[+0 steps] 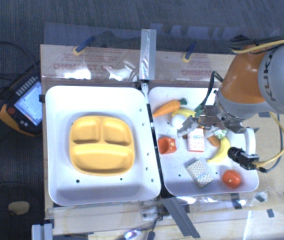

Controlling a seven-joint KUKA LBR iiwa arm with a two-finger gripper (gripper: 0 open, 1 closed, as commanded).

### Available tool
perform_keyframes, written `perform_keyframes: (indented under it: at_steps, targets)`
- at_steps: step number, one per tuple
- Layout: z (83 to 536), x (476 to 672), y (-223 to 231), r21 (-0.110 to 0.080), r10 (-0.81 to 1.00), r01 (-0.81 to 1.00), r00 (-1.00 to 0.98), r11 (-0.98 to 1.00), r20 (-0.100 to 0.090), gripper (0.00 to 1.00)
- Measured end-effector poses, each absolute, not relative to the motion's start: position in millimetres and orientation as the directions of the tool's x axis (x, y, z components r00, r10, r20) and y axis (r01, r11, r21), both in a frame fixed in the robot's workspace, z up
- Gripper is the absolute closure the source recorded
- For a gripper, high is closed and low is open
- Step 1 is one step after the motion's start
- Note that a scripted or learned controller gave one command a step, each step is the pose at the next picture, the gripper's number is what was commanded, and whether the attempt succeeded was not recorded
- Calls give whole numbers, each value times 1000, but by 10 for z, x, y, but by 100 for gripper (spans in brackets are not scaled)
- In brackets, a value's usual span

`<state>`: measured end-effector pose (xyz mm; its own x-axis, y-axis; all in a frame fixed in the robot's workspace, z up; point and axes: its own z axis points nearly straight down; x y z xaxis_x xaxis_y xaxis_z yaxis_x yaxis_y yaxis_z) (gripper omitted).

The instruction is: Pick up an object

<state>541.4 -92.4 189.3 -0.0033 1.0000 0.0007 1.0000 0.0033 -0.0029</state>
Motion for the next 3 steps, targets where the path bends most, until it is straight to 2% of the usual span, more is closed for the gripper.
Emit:
perform_keyframes:
  at_steps: [1, 2, 3]
  targets:
    - [972, 5960, -1148, -1, 998, 998, -69, 69, -2, 0]
    - [919, 5402, -1210, 17, 992, 992, -127, 127, -6, 0]
    - [922, 5198, -1162, 22, 990, 990, -139, 139, -10, 0]
